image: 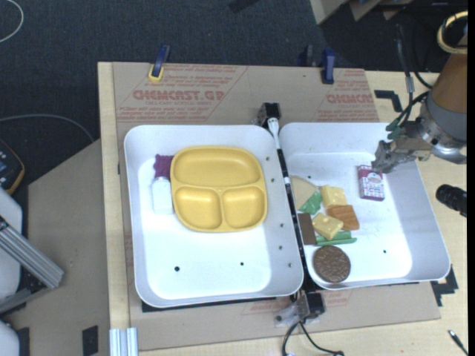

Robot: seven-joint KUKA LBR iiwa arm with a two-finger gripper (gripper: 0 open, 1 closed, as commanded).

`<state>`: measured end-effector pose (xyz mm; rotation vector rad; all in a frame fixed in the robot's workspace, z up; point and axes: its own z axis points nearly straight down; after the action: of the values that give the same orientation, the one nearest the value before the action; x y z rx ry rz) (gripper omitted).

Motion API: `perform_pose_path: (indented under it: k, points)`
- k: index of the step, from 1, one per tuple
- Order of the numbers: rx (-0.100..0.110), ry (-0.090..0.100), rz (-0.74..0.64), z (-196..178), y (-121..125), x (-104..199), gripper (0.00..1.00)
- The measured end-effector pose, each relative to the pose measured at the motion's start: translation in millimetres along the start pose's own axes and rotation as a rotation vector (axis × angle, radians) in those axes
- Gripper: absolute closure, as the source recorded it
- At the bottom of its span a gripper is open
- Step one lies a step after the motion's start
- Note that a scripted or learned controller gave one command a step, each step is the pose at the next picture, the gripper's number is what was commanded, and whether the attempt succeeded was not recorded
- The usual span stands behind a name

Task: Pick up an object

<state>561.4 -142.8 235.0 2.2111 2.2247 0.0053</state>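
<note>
The arm (449,102) is reaching in from the right edge, its orange band sitting high near the upper right corner and the grey wrist bending down and leftward over the far right part of the right bin (415,262). The gripper (384,160) is hanging at the end of the wrist, pointing down toward the bin floor, and whether it is spread or closed cannot be told from this angle. It is hovering just beside the upper edge of a small red-and-white packet (371,183), which is lying flat on the bin floor near the far right side; nothing is showing between the gripper's tips. Further left in the same bin a cluster of small items is lying together: pale yellow blocks (332,196), an orange block (344,216), green pieces (312,201), a dark brown bar (307,229) and a round brown disc (331,263) near the front rim. The left bin (200,280) is holding a yellow divided tray (219,188), with a white bottle (161,196) and a purple item (163,165) lying just beside the tray's left edge. Both bins are sitting side by side on a cardboard-covered bench (119,199).
</note>
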Motion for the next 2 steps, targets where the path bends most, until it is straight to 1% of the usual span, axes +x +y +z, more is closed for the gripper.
perform_pose_path:
  k: [1, 2]
  points:
    - [0.0, 0.0, 0.001, -6.0, 46.4, 25.4, 1.0]
    - [0.001, 0.0, 0.002, 0.8, 87.1, 43.8, 1.0]
